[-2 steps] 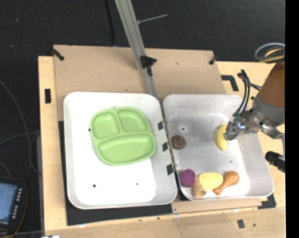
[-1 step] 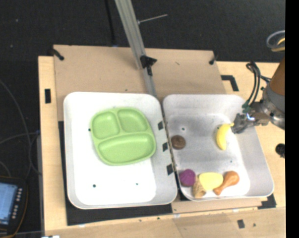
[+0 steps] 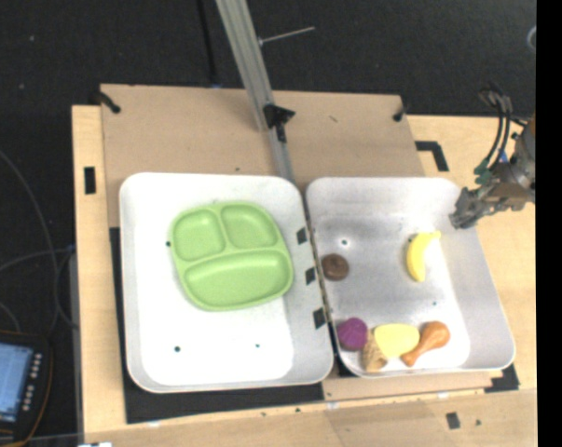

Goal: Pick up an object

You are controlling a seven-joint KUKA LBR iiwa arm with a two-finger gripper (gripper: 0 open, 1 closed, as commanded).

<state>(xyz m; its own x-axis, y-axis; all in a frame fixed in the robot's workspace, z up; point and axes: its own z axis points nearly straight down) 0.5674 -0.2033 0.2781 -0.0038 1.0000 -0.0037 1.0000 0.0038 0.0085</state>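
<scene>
A green divided plate (image 3: 231, 256) is lying in the left bin (image 3: 150, 343), while in the right bin (image 3: 374, 203) a brown round piece (image 3: 335, 266) is sitting near the dividing wall, a purple piece (image 3: 352, 332), a pale yellow piece (image 3: 395, 337) and an orange drumstick-shaped toy (image 3: 427, 340) are crowding the near edge, and a yellow banana (image 3: 422, 254) is lying alone toward the far right. The gripper (image 3: 469, 209) is hovering at the bin's right rim, just beside the banana and holding nothing I can make out, though I cannot tell how it is set. Going for the banana is looking wisest, since it is lying apart from the clutter: centring over its middle and closing across its narrow width should be giving the surest hold.
</scene>
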